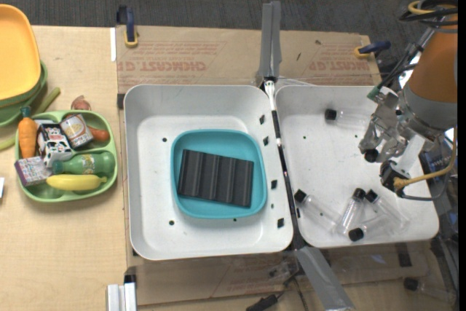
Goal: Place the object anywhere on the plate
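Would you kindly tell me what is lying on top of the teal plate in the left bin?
A dark ribbed rectangular block lies flat on the teal plate, covering most of its middle. The plate's rim shows all around it; the plate surface under the block is hidden.

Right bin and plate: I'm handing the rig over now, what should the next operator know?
Gripper: low over the right bin, toward its right side; its state can't be read.
Things: several clear vials with black caps lie in the right bin. The teal plate sits in the left bin with a dark ribbed block on it.
Done: no vial on the plate.
Left: pick a vial, carry it over, place it on the plate.
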